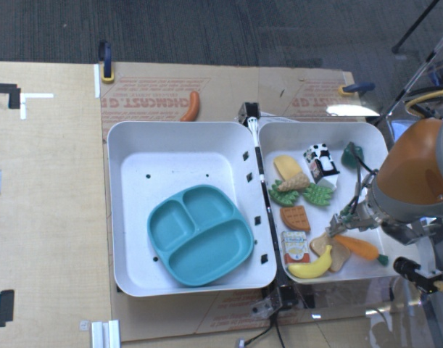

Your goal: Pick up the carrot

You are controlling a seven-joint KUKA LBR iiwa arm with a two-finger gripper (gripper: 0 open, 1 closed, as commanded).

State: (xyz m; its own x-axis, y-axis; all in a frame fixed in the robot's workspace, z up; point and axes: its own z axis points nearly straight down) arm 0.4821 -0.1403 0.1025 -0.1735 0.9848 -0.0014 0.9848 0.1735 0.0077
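You are looking down on two shallow white bins side by side. In the left white bin [127, 209], at centre frame, a teal plastic divided plate [199, 232] lies alone. Above it, outside the bins on the cardboard, sits a small orange-red sausage-shaped toy [191, 106].

The right white bin [366, 133] is crowded. From its left: a green leafy toy [302, 192], a tan bread-like slice [288, 167], a brown waffle-like square [295, 217], a small printed carton [296, 246], a yellow plastic banana [311, 268], and a black-and-white cow-patterned box [320, 161].

The orange plastic carrot with a green stub [359, 248] lies at the bin's lower right, just above and right of the banana, against a tan piece beneath it.

The two-finger gripper [342, 225] hangs at the carrot's left end, reaching in from the right of the frame. You cannot tell whether its fingers are apart or together; nothing is visibly held.

In my judgement the risks are closing on the carrot's tapering tip, so it slips out, or catching the banana or tan piece, which lie touching or nearly touching it. The near bin wall also limits room.
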